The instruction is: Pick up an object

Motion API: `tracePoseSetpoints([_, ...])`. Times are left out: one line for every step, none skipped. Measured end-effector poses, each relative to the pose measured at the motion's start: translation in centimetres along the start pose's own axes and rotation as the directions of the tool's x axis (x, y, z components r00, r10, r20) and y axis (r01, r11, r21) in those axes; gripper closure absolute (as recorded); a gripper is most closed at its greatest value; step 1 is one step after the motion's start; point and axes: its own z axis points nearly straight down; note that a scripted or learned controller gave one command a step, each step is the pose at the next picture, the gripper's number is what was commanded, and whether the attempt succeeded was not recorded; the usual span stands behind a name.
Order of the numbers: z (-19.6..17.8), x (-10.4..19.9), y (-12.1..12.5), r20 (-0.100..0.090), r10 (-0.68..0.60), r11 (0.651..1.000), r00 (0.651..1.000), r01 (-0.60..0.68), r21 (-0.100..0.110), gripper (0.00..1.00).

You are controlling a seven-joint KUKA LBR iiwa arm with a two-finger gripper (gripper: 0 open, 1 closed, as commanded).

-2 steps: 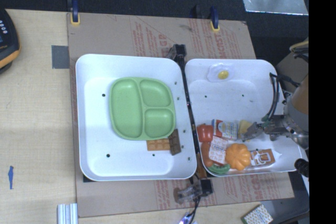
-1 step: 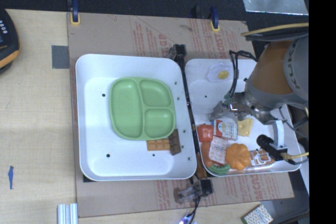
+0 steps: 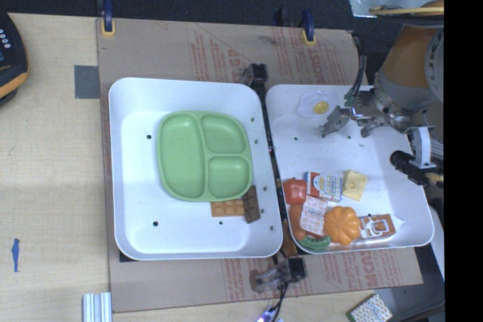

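Two shallow white bins sat side by side on a cardboard-covered bench. The left bin held a green divided plate near its centre. Just below the plate lay a small orange block touching a brown block.

The right bin held a cluster of items along its lower edge. An orange pumpkin sat in the middle of that cluster. To the pumpkin's left were a red-and-white packet, a red piece and something green at the rim. Above the pumpkin lay a yellow cheese wedge and a small carton; to its right lay a flat brown-and-white pack. A fried egg lay near the bin's top edge, well above the pumpkin.

The gripper hung over the upper part of the right bin, just right of the egg and well above the pumpkin. Its two fingers were spread apart, with nothing between them.
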Motion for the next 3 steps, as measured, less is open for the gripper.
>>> tracePoseSetpoints([-5.6,10.6,-10.2,-0.009,-0.006,1.0,1.0,0.006,0.014,0.0])
tracePoseSetpoints([-9.9,9.4,-1.8,-0.001,0.0,1.0,1.0,0.0,-0.002,0.0])
tracePoseSetpoints([-5.0,16.0,-1.1,-0.005,-0.005,1.0,1.0,0.005,0.014,0.0])
